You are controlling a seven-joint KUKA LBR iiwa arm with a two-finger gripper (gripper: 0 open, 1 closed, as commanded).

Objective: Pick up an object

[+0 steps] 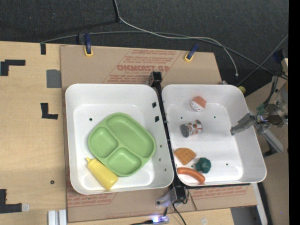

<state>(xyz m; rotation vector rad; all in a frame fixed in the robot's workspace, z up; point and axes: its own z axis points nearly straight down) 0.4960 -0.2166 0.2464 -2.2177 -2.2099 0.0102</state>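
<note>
While the hand [236,128] hovers right, the can [191,128] lies apart.

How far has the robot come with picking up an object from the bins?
Nothing looks picked up yet. The pincer sits at the right edge of the right bin, with no object by it. The toy can, waffle, green toy, sausage and pink-and-white piece all lie on the bin floor. Reaching, grasping and lifting one are left.
</note>
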